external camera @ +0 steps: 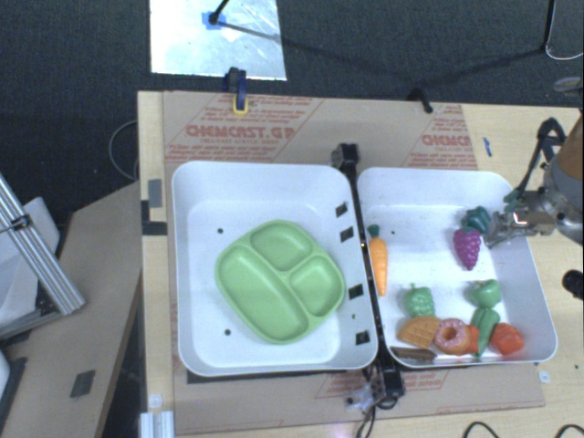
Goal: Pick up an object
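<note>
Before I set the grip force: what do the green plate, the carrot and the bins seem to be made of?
Green plate: looks like moulded plastic, matt, in one even pale colour with soft pressed compartments. Carrot: probably toy plastic, smooth and flatly orange, with a slight sheen; rubber is possible. Bins: thin white plastic, by the rounded corners and lightly glossy walls.

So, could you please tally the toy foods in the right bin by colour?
Orange: 3, the carrot, the doughnut and the orange piece
Green: 3, at and
Purple: 1, the grapes
Teal: 1
Red: 1
Total: 9
</note>
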Available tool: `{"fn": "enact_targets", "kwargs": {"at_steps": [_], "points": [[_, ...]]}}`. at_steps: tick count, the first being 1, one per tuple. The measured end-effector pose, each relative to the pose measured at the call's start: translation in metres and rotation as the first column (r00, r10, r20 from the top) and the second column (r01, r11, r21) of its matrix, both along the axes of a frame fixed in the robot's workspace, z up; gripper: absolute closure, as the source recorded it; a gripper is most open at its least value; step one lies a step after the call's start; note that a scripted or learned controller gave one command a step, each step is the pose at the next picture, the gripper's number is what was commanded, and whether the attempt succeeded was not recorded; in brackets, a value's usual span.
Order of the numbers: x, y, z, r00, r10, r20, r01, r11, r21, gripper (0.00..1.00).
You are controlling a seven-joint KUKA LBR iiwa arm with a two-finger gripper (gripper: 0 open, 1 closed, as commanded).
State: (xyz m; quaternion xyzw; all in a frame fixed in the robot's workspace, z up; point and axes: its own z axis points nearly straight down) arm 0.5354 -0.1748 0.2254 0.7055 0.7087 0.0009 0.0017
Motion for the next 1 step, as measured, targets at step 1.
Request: {"fn": "enact_targets", "kwargs": {"at_steps": [1], "points": [[-0.0018,0.0437,0.0035,1.0,0.004,-0.002,-0.004,1.0,0.003,1.0]]}}
